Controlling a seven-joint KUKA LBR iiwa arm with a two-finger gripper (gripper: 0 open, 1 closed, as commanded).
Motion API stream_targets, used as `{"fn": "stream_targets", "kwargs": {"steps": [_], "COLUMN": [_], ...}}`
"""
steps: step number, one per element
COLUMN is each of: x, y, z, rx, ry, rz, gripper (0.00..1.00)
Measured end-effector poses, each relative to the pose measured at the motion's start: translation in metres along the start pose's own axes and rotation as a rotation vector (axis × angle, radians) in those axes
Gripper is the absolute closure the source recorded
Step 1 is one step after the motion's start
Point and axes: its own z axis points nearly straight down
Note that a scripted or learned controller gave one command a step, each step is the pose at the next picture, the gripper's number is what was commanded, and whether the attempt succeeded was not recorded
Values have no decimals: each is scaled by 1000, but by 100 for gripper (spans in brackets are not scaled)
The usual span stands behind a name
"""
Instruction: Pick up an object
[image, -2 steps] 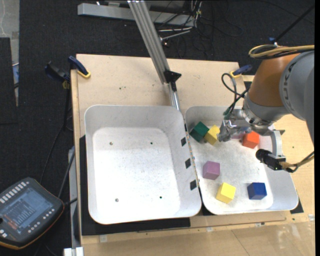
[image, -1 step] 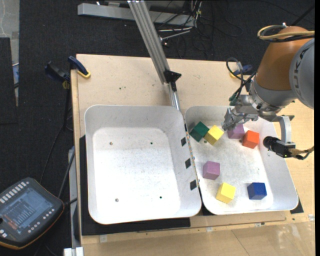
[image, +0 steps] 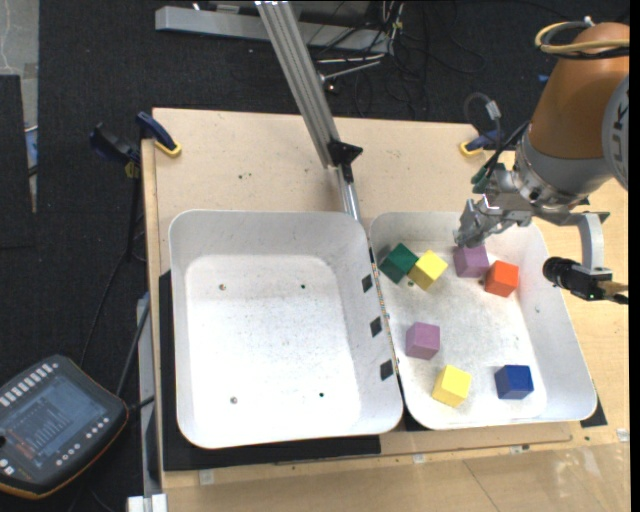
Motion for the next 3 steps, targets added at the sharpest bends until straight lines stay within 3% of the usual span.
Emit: {"fn": "stream_targets", "kwargs": {"steps": [3], "x": [153], "y": [0], "z": [39], "rx": [8], "ry": [3], "rz": [-4], "gripper": [100]}}
